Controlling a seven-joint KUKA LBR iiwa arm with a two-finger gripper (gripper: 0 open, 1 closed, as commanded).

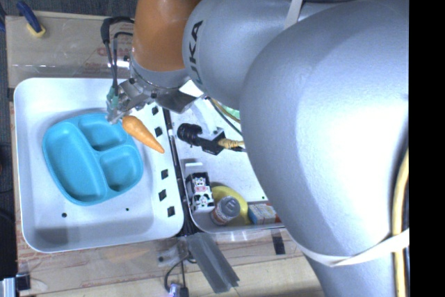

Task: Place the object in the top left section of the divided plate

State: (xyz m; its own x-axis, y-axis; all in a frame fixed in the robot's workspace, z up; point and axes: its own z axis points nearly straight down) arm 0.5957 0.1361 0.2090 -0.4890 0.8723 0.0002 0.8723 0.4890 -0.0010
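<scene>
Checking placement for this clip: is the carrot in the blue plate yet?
Not yet: the carrot lies at the divided plate's right rim, mostly over the white bin.

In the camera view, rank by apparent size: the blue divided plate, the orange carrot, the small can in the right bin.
1. blue divided plate, clearly largest.
2. orange carrot, at the plate's upper right edge.
3. small can; partly hidden, so its place below the carrot is unsure.

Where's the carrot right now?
In the camera view the carrot lies tilted in the left bin, at the upper right edge of the blue divided plate, just below the gripper.
</scene>
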